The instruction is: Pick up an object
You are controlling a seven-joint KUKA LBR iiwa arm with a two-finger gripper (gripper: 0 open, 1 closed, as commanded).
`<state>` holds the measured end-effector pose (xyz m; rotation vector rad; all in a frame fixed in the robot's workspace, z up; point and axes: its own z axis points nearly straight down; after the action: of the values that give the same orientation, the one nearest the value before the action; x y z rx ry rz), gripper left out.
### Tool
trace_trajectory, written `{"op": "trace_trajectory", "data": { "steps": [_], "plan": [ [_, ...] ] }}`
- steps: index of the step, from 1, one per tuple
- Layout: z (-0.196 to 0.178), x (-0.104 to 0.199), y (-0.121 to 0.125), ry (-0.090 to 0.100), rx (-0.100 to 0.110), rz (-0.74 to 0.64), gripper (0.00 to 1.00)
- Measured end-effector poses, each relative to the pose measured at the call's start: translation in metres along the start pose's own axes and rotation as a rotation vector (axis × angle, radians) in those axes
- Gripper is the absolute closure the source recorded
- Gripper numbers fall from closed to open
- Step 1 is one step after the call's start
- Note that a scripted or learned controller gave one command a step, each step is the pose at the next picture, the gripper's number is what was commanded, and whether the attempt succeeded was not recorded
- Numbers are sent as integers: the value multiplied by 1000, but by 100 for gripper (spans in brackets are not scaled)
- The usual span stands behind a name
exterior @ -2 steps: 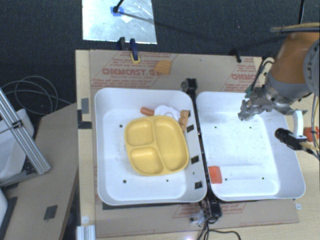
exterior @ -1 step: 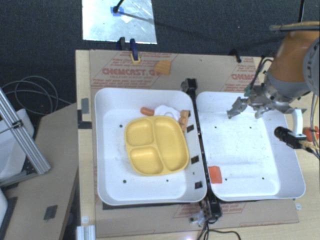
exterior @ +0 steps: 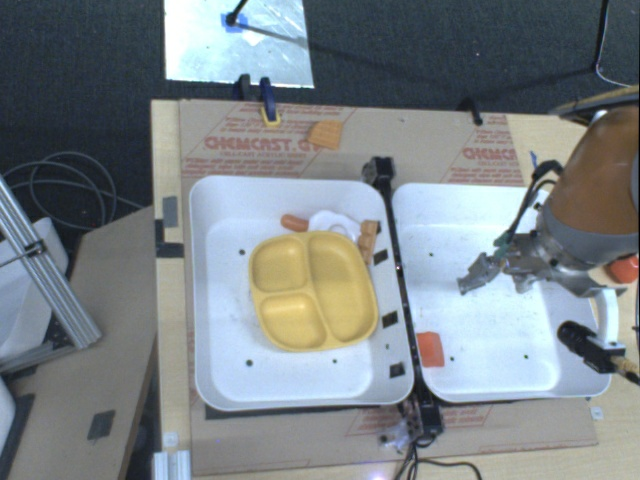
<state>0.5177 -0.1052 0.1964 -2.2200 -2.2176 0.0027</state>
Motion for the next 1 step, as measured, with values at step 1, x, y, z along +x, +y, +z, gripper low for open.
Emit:
{"op": "trace_trajectory", "data": {
  "steps": [1],
  "plan": [
    [-66, 111, -31, 4, -11, -17, 0]
  ]
}}
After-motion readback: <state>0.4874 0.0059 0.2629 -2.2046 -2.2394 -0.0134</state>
